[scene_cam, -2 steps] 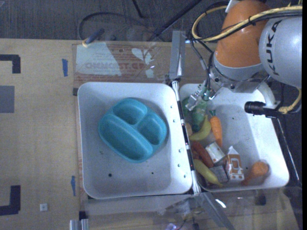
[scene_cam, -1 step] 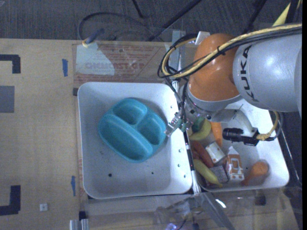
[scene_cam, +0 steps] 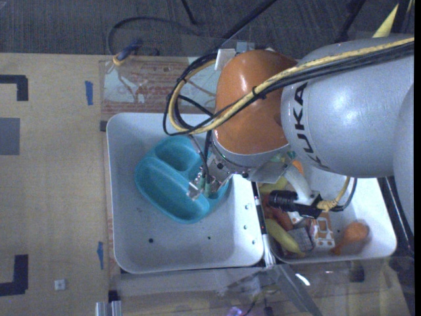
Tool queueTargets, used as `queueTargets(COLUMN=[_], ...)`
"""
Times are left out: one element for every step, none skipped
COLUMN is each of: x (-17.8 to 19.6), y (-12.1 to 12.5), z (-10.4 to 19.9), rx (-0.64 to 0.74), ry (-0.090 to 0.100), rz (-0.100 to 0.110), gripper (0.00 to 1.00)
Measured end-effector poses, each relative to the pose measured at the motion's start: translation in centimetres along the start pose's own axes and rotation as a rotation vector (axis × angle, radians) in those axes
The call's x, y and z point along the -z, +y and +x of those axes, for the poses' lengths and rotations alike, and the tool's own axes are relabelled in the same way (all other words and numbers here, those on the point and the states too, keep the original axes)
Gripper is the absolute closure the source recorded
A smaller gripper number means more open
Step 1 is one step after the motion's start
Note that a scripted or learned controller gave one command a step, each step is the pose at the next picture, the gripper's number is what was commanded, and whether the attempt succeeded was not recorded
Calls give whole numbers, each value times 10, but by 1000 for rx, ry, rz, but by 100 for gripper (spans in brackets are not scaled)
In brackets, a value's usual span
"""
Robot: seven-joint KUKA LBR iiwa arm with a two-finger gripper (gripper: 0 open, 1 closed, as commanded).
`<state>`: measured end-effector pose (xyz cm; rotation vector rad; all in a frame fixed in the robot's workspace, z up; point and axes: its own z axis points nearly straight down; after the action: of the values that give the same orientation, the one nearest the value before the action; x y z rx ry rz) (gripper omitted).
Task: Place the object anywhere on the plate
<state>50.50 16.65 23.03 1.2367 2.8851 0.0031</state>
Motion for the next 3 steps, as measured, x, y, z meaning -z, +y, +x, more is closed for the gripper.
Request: queueTargets(x=[113, 99, 99], y=[20, 2, 2], z=[51, 39, 39], rx=[2, -13, -12], ry=[0, 2, 2], rz=[0, 4, 4], gripper=[100, 100, 0])
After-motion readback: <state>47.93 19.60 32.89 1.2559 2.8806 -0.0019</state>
